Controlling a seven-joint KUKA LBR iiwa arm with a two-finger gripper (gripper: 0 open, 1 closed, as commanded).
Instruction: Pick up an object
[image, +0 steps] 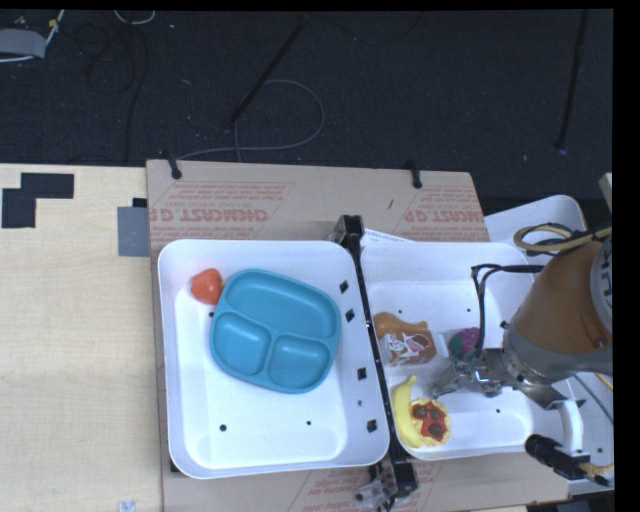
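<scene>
My gripper reaches in from the right and sits low in the right bin. It hangs just above and right of a yellow banana-shaped toy with a red patch. A brown snack packet lies up and left of it. A small purple and green object rests just above the gripper, beside the arm's wrist. I see nothing held between the fingers.
The left bin holds a blue divided plate and a small orange-red ball at its upper left. A black divider separates the two bins. Cables lie on the dark floor behind the bench.
</scene>
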